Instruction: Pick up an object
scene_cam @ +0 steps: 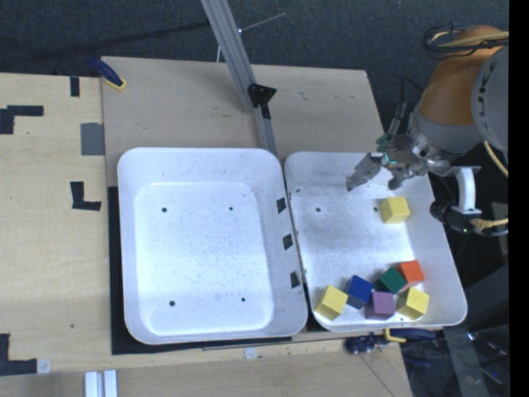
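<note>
Yellow cube (394, 210), small and solid-looking, sits alone near the right bin's (331, 222) far right corner, well apart from the cluster along the near edge. We see the two-finger gripper (377, 175) hovering just beside it, towards the far edge, its fingers spread apart with nothing between them. That released stance suits an approach, and we judge the lone cube the likeliest target, since it has free space on every side. The near-edge cluster packs a second yellow cube (331, 302), a blue cube (359, 290), a purple cube (382, 303), a green cube (391, 280), an orange cube (411, 271) and a third yellow cube (416, 303) tightly, leaving little finger room. The left bin (132, 172) lies alongside.
</note>
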Action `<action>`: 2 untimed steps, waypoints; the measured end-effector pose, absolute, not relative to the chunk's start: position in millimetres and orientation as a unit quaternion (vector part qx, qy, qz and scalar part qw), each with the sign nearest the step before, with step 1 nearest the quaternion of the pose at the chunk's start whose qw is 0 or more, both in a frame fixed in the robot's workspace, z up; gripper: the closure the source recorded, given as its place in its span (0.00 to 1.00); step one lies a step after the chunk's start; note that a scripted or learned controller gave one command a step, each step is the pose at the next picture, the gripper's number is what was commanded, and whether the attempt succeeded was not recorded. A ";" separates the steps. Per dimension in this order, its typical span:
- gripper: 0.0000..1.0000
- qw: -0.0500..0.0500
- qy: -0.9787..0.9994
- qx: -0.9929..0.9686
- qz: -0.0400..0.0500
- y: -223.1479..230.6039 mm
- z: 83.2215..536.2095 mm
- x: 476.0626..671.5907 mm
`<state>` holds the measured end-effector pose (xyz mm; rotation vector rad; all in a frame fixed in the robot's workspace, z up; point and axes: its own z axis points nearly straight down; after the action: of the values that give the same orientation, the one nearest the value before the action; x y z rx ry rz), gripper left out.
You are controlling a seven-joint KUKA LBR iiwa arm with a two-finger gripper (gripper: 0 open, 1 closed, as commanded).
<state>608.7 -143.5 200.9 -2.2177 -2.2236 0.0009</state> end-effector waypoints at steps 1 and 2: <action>0.00 0.001 -0.708 -0.706 0.000 -143.5 200.9 608.7; 0.00 0.002 -0.708 -0.707 0.002 -135.3 152.7 604.0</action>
<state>604.0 -135.3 152.7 -2.2168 -2.2204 0.0065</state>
